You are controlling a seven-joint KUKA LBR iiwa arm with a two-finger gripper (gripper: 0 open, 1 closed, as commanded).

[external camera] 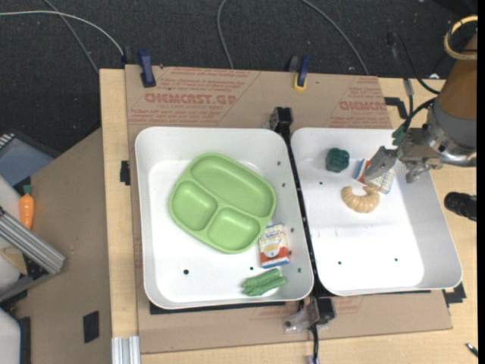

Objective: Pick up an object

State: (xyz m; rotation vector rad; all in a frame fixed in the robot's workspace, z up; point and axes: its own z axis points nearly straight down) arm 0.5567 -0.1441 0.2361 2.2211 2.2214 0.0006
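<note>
- Bench carries two shallow white bins side by side: left bin (148, 203), right bin (424, 249).
- Grey arm with orange band (462, 101) enters from the right edge, wrist over the upper right part of the right bin.
- Two-finger gripper (394, 158) hangs above the upper middle of the right bin; whether it is spread or closed cannot be made out at this angle, and nothing can be confirmed in its grasp.
- Small red, white and blue packet (374, 174) lies just beside the gripper, on its left and slightly lower; contact with the gripper cannot be judged.
- Tan curved croissant-shaped toy (361, 199) lies on the right bin floor, just below the packet, touching or nearly so.
- Dark green rounded lump (337, 158) sits left of the packet, near the right bin's upper left.
- Left bin: light green three-compartment plastic tray (222, 202) in the middle, turned at a slant.
- Small red and white carton (273, 246) at the tray's lower right edge.
- Green leafy-looking toy vegetable (263, 283) near the left bin's front wall, below the carton.
</note>
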